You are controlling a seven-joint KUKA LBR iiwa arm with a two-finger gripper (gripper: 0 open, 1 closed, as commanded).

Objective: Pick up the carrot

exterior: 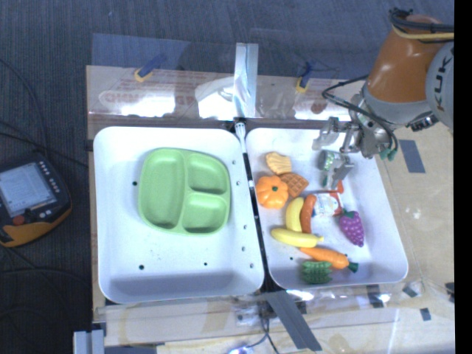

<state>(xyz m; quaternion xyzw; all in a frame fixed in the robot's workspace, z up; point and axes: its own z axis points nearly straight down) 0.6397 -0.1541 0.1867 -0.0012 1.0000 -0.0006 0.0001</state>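
Spanning the middle of the view, a pale worktop (431, 220) is seen carrying two shallow white bins with rounded corners and smooth, glossy walls. The left bin (118, 264) is occupied by a light green plate (184, 190), matte and moulded into three compartments. The right bin (383, 231) is filled with small toy foods of plastic look. From the right, the grey arm (413, 65) with its orange band is brought in over the upper right corner of that bin, the wrist being bent downward, and the jaws (333, 164) are held above the bin's upper part, near a tan biscuit-like piece (278, 162) and a brown waffle (294, 184); whether the jaws are spread or pressed together cannot be told, and nothing is seen between them. A ribbed orange pumpkin (271, 192) is set against the bin's left wall, beside two curved yellow bananas (295, 226). A bumpy purple bunch of grapes (352, 227) is placed toward the right. The carrot (324, 255), a tapered orange piece with a green tip, is laid near the front edge, just below the lower banana and touching a dark green leafy item (316, 271). A slim red piece (307, 208) is lodged beside the upper banana.
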